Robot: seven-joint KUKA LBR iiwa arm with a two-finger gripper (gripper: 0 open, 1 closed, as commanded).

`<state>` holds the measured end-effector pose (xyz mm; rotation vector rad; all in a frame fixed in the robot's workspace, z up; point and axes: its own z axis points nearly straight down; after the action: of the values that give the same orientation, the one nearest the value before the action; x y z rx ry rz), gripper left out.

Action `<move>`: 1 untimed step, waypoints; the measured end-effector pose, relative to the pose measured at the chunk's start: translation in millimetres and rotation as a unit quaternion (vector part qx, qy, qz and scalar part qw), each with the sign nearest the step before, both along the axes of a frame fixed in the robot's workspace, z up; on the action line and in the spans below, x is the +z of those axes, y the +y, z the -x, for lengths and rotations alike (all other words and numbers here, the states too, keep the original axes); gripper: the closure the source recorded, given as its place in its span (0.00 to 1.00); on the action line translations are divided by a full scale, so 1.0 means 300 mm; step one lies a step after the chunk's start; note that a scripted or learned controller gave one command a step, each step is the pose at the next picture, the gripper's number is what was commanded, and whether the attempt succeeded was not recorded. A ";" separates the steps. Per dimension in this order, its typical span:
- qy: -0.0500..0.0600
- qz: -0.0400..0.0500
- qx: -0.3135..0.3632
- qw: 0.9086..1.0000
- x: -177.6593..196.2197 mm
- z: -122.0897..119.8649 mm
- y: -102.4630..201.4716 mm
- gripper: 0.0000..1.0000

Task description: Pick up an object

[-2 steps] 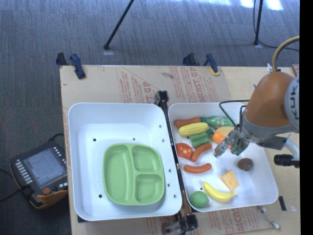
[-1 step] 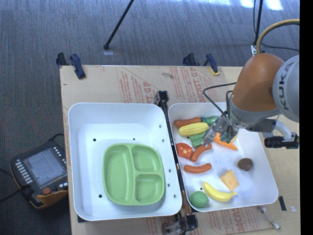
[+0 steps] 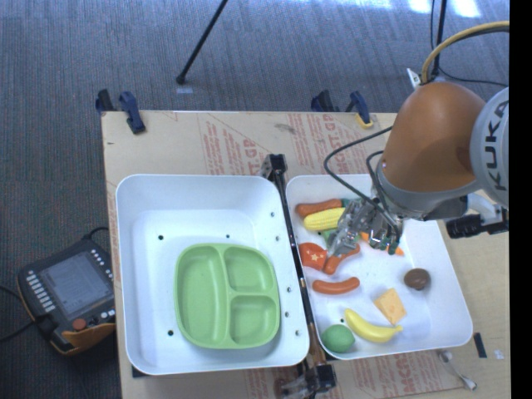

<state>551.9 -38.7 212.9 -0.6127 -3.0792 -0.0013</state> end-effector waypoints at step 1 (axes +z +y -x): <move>0.001 -0.001 -0.003 1.000 0.028 -0.003 -0.002 1.00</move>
<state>552.8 -39.2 221.3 -0.6204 -3.0759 -0.0028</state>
